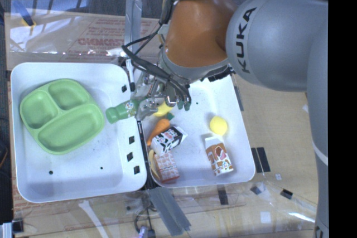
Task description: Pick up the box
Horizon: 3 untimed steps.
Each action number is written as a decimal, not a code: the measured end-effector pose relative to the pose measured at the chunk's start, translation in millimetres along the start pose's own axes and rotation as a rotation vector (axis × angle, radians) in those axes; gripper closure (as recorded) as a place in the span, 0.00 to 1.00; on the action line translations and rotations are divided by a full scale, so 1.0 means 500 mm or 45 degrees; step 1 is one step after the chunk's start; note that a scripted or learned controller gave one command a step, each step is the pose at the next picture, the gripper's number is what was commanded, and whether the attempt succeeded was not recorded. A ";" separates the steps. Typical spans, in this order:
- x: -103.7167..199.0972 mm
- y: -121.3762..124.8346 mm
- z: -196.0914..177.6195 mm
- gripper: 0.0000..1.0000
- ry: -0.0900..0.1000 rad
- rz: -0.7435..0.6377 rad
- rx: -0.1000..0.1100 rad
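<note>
A small white and brown box (219, 156) stands in the right bin (237, 120), near its front right corner. A flat reddish box (166, 168) lies at the bin's front left, under a black and white carton (168, 140). My gripper (155, 100) hangs over the bin's left side, behind and to the left of both boxes and apart from them. A green bottle-shaped thing (118, 113) lies across the divide between the bins, right at the gripper's left tip. I cannot tell whether they touch.
An orange carrot (159, 126) and a yellow piece (163, 110) lie just below the gripper. A yellow lemon (218, 125) sits behind the brown box. A green divided plate (61, 115) fills much of the left bin (33, 175).
</note>
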<state>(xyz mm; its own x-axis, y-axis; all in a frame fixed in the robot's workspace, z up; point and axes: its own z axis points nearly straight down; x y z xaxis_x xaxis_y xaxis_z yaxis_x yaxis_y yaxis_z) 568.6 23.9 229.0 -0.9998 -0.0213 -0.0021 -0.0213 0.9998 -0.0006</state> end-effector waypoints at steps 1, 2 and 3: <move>-0.006 0.061 -0.430 1.00 -0.003 -0.056 0.002; -0.099 0.082 -0.404 1.00 -0.001 -0.157 0.001; -0.180 0.110 -0.413 1.00 -0.002 -0.450 0.000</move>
<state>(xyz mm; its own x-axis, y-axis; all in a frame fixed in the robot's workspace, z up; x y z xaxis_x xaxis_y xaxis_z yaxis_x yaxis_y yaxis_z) 656.9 80.8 435.9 -0.9307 -0.3658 -0.0037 -0.3658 0.9307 -0.0016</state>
